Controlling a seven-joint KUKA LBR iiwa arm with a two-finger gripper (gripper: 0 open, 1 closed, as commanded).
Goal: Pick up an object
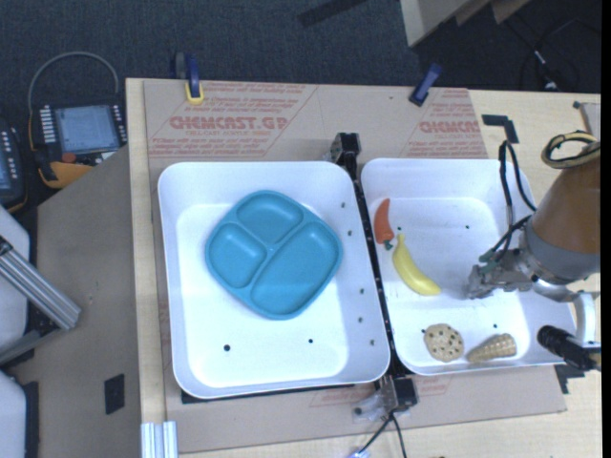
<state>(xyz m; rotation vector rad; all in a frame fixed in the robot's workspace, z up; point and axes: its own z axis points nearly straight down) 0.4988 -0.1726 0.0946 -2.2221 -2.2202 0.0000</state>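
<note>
Pincer (484, 281) low in right bin (434, 184), just right of banana (414, 269); finger state cannot be told; cookie (443, 342) and cone (493, 348) nearer front

Arm (573, 222) cut off at right edge

arm (571, 219) reaching in from right, pincer (485, 282) low, angled left.
</note>
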